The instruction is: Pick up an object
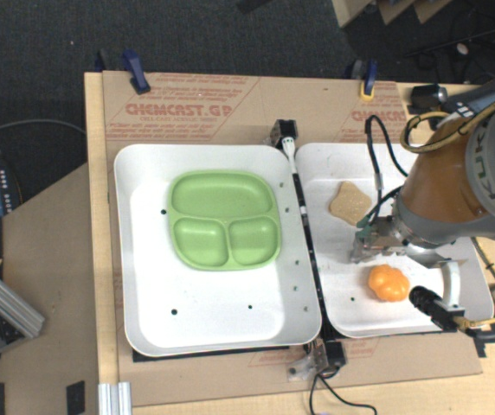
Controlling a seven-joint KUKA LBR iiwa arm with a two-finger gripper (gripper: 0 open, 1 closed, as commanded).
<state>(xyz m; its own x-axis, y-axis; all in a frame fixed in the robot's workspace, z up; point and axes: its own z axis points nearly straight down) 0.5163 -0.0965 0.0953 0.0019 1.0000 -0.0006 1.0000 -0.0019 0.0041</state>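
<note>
Orange rounded object [388, 284] lies toward the front of the right bin [341, 316], free of the walls and touching nothing. Just behind it and a little to its left hangs the claw [367, 242], low over bare bin floor. It sits between the orange object and a flat tan piece [350, 203] farther back, and nothing is visibly in its grip. Whether the claw is spread or pressed together cannot be told from this slant; the grey and orange arm [446, 188] covers much of it.

The claw looks aimed at the gap between the two things, so a grasp here would probably close on air. It should shift forward until it is centred over the orange object, straddle its widest part and come down straight. The round shape may roll away from a glancing touch.

Across the divider, the left bin [144, 232] holds a green divided tray [224, 219], well apart from the work. Both bins rest on a brown board surface [187, 111], with a blue clamp [135, 69] at its far edge. Beyond that is dark carpet [144, 15].
</note>
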